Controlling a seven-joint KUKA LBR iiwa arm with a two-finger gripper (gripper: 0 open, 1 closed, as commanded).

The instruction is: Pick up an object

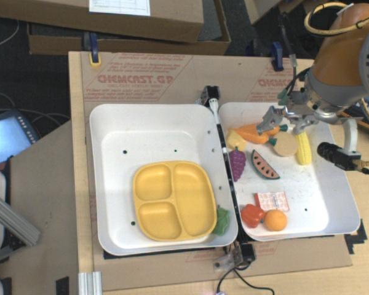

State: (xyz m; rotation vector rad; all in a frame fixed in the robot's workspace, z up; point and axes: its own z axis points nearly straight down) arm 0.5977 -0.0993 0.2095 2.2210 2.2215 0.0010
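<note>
Reaching from the right, the arm (341, 54) hangs its spread claw (287, 120) above the right bin (332, 223).

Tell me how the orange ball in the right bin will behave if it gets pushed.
The orange ball looks round and smooth, so it would probably roll rather than slide. The red piece touching one side may block it. It looks like toy food, so likely light.

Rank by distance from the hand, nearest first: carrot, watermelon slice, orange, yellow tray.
1. Carrot: right bin, top, just left of the hand.
2. Watermelon slice: right bin, middle.
3. Orange: right bin, bottom.
4. Yellow tray: left bin.
</note>
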